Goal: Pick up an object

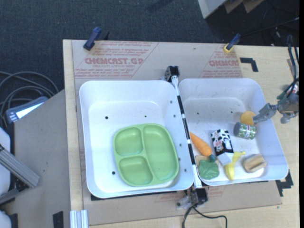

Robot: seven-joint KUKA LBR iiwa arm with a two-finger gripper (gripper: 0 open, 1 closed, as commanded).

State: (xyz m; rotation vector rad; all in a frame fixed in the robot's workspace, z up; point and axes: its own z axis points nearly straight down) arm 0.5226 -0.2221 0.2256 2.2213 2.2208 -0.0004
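Gripper (265, 112) sits low at the right rim of the right bin (216, 83), its tip just beside the lemon (246, 116) and above the can (246, 131); whether it is open or closed we cannot tell from this slant, and we see nothing held in it. We judge the step in hand to be the approach to a grasp, with the lemon the likeliest target, since it lies nearest the tip.

The lemon touches or nearly touches the can, so we would come down squarely over the lemon and close across its narrow side, away from the can; a slanted entry could knock the can or roll the lemon off along the bin floor. We would go low enough to catch the lemon below its widest part, as a round, smooth body is likely to squirt out of a high pinch; then we would lift straight up and slowly, clear of the bin wall.

The rest lies nearer the front: box (220, 141), carrot (201, 145), banana (232, 164) and bread (253, 163); these are well apart from the tip and need not be disturbed. The plate (145, 154) in the left bin (95, 94) plays no part.
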